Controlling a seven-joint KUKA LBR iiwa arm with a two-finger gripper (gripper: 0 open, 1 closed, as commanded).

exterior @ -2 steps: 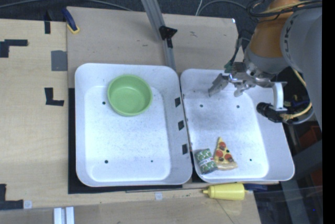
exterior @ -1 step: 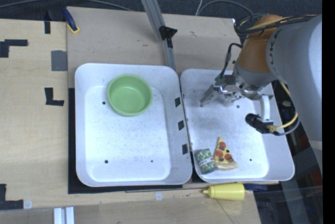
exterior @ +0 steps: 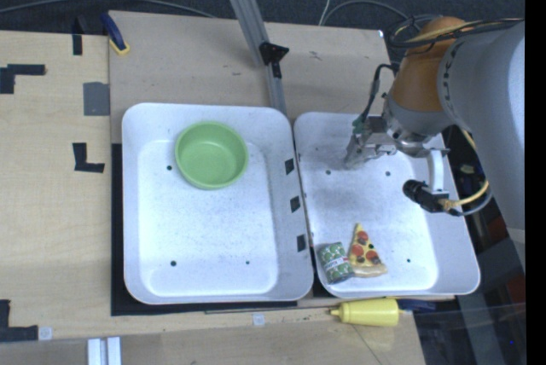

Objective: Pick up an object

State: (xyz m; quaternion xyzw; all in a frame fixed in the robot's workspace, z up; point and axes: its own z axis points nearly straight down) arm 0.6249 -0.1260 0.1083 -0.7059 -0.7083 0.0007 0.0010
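A toy pizza slice (exterior: 366,252) lies near the front of the right bin (exterior: 444,269), with a small green patterned packet (exterior: 333,261) touching its left side. A green bowl (exterior: 212,154) sits at the back of the left bin (exterior: 145,269). My gripper (exterior: 357,152) hangs low over the back of the right bin, well behind the pizza slice and the packet. Nothing shows between its fingers.
A yellow mustard bottle (exterior: 368,313) lies on the bench just in front of the right bin. A grey pole (exterior: 247,5) slants down to the bins' back edge. Cables run across the bench behind the bins.
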